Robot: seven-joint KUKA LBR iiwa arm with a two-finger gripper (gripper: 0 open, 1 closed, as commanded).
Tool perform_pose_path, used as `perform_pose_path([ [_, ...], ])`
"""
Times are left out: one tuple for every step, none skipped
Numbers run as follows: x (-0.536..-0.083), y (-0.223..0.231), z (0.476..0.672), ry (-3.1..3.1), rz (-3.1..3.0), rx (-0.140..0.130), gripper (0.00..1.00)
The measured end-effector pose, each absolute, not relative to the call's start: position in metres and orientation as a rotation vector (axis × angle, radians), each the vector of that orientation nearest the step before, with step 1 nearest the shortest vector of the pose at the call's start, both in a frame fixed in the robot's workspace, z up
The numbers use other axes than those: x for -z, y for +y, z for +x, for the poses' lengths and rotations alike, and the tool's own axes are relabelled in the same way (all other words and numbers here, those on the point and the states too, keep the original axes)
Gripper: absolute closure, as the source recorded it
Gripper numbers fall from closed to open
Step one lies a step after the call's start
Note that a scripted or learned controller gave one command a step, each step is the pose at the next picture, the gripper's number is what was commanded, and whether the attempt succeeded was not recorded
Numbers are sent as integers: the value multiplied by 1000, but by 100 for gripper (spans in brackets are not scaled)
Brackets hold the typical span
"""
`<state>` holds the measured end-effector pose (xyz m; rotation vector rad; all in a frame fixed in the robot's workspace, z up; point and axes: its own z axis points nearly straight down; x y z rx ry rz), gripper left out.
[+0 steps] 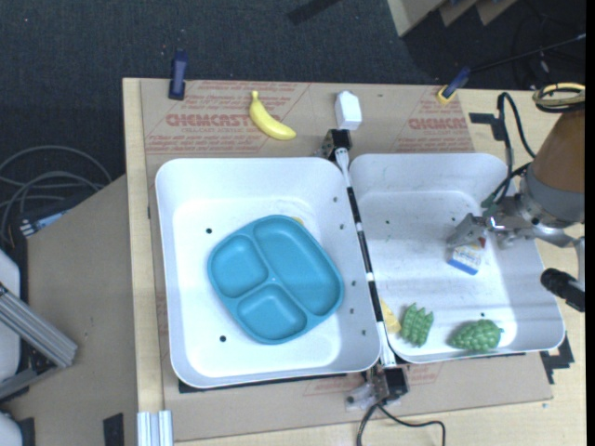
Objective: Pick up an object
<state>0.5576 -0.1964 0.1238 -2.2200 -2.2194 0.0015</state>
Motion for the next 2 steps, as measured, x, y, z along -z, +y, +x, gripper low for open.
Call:
perform_pose_path([
  [-110,-192,563,-2220,-2219,-1,0],
  [-121,-192,563,-2222,-2221,1,100],
])
